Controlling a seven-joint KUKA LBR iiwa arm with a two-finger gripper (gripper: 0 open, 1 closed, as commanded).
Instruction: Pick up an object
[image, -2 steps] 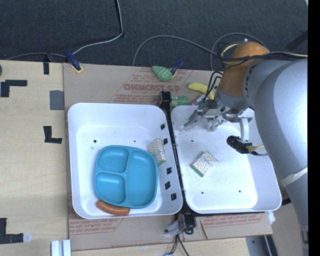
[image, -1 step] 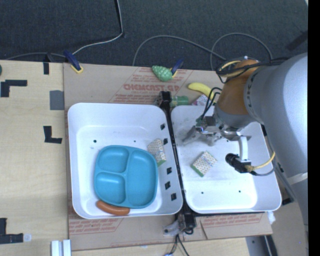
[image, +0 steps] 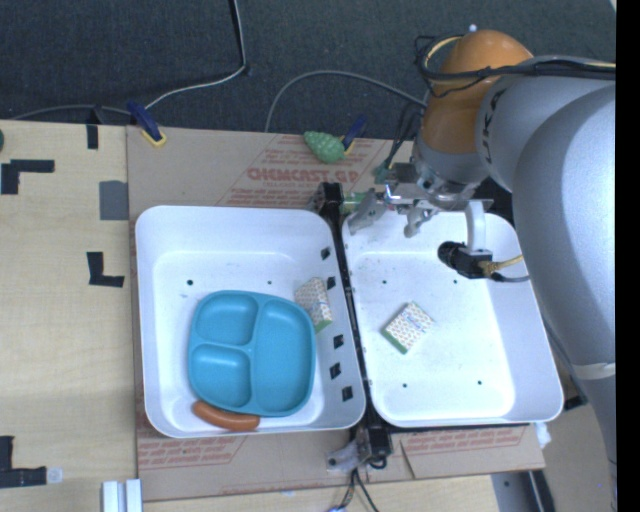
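Likely target: a small patterned packet (image: 408, 327) lies flat and askew near the middle of the right bin (image: 520, 395), well apart from every wall and with nothing touching it.
Other candidates: in the left bin (image: 160, 250), a blue divided plate (image: 250, 352), an orange sausage-shaped piece (image: 226, 416) tucked against the plate's near edge, and a second small packet (image: 315, 298) wedged between the plate and the bin's right wall.
Gripper: the gripper (image: 410, 205) sits over the far rim of the right bin, near where the two bins meet; from where I stand I cannot tell how its fingers are set.
Hold: nothing can be seen between the fingers, so I'd say no object is picked yet.
Risk, flat packet: it looks thin and lies flush on the floor, so fingers could slide over it or push it away.
Risk, rim: the tool is close to the bin walls; a straight drop there could strike plastic.
Risk, left bin: the wedged packet leaves little room for fingers; the plate looks too wide to pinch.
Outside: a green object (image: 325, 145) rests on the cardboard (image: 200, 170) beyond the bins.
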